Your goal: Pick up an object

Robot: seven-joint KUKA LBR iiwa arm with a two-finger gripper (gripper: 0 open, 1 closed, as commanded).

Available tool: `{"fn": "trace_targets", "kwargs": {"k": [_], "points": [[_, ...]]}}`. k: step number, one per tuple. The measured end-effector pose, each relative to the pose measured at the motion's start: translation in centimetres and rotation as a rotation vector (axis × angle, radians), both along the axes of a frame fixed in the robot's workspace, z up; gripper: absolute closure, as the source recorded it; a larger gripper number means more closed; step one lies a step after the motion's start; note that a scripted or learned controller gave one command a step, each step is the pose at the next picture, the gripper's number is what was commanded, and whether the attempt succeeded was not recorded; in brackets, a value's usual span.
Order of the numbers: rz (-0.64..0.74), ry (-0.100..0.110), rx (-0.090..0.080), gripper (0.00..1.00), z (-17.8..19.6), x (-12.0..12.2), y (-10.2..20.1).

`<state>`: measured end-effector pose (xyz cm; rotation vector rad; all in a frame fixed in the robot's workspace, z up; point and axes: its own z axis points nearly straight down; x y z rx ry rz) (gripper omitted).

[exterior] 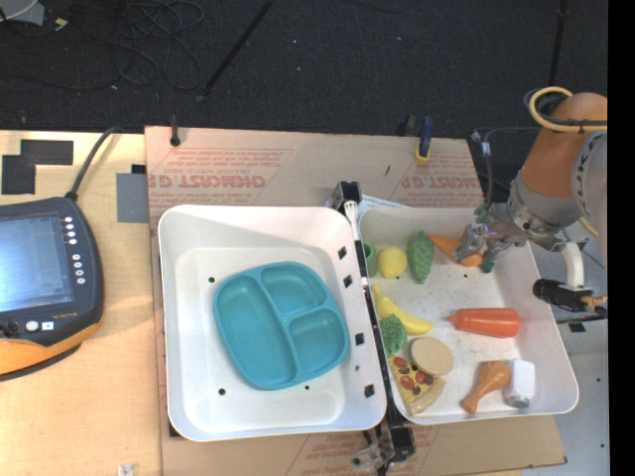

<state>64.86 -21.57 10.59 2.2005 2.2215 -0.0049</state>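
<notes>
The gripper [480, 246] is hanging low over the far right part of the right bin [541, 310], w/ the arm [556, 177] reaching in from the right side of the view. Directly at its tips is lying an orange carrot-like piece [451, 246], touching or nearly touching them; its long axis is running roughly left-right across the bin, thin end pointing left toward a green bumpy veg [421, 257]. Whether the claw is released or clenched can't be told: the tips are a small dark blur against the orange, so no grasp can be claimed. Judging from this, the coming move is turning on that one relation: the carrot piece is sitting just left of and under the claw, so it's prob. the target, and closing across its short axis would suit better than along it. The surface is smooth white plastic, shallow-walled, so the piece could be sliding if nudged. Room is tight to the left, w/ the green veg and a yellow lemon [393, 262] crowding close; a red sausage-like item [486, 321] is lying well apart, nearer the camera. The left bin [189, 256] is holding a teal divided tray [281, 322], well away from the action.
</notes>
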Motion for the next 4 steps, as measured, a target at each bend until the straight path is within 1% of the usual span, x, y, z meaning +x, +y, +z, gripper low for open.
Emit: {"fn": "trace_targets", "kwargs": {"k": [1,2,3,4], "points": [[-0.012,0.014,0.015,1.0,4.2,-5.8,2.6],[-0.012,0.013,0.014,0.0,4.0,-5.6,2.5],[-0.005,0.011,0.013,0.0,-2.3,-0.4,1.8],[-0.007,0.011,0.012,0.0,-1.9,-0.4,0.4]]}}
